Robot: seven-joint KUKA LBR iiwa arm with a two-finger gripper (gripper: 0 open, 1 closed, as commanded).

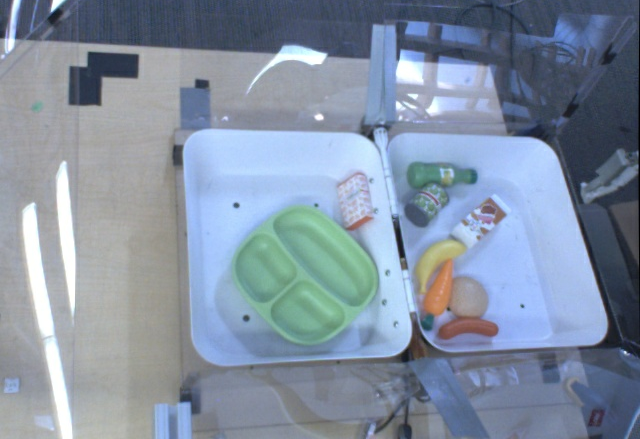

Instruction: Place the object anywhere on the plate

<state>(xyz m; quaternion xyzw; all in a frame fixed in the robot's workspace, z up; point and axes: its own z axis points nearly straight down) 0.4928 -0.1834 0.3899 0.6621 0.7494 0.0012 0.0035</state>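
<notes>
— What's in the left bin [210, 227]?
— I see a green plate [305, 274] with three compartments, and a small red-and-white packet [354, 200] just beside its upper right edge.
— And the right bin [560, 227]?
— A green bottle [441, 174], a banana [437, 260], a carrot [438, 292] and a sausage [467, 329].

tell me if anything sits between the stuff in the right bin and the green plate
Yes. The green plate lies in the left bin; the banana, carrot and the rest lie in the right bin. The two bins' adjoining walls run between them, so an item must be lifted over. A small packet lies just beyond the plate's upper right rim.
</notes>
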